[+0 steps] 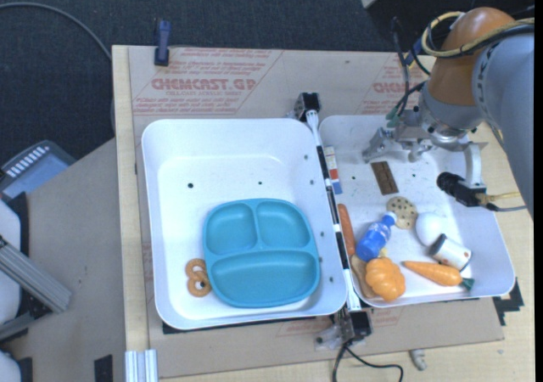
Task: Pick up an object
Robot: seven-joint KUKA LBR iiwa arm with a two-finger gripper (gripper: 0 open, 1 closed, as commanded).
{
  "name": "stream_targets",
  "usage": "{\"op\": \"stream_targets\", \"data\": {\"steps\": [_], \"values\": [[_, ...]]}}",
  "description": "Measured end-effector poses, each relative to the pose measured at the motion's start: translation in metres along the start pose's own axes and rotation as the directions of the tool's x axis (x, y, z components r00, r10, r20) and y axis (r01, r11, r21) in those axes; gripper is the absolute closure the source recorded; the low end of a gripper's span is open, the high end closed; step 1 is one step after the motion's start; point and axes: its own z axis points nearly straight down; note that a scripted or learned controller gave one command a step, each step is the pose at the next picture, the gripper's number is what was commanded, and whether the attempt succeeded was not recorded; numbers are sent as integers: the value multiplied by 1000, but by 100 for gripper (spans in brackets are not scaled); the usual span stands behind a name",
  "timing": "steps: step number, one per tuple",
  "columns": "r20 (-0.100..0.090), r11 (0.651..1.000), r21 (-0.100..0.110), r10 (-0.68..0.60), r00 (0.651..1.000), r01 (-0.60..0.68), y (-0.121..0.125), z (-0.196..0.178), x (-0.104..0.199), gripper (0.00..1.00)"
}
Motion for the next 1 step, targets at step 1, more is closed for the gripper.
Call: {"op": "stream_targets", "data": {"steps": [1], "values": [[-4,1000,5,1,1000,-1,-38,11,31,0]]}}
